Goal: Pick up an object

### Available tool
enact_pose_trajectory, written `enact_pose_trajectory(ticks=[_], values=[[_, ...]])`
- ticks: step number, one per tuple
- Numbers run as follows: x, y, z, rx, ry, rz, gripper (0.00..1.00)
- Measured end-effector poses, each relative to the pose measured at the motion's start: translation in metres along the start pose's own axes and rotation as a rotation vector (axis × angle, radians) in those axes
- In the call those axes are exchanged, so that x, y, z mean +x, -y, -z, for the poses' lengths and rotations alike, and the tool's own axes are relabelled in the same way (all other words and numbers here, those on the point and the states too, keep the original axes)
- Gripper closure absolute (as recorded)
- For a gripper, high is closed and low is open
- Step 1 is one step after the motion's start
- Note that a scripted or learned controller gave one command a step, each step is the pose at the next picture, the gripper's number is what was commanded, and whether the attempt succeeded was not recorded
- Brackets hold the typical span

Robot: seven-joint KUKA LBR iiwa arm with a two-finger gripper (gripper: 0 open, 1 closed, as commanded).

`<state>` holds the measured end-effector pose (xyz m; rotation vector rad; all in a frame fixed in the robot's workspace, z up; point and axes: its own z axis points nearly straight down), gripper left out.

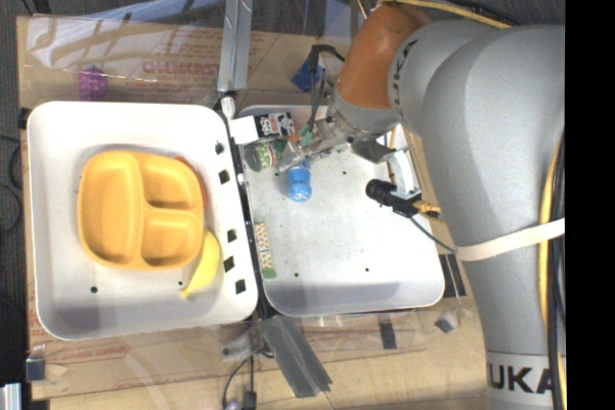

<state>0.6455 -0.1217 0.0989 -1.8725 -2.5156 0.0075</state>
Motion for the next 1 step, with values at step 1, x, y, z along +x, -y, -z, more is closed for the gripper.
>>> enact_pose_trajectory(ticks=[1], values=[[0.0274,-0.0195,0.1213,-0.006,0.002,-0.138,1.0]])
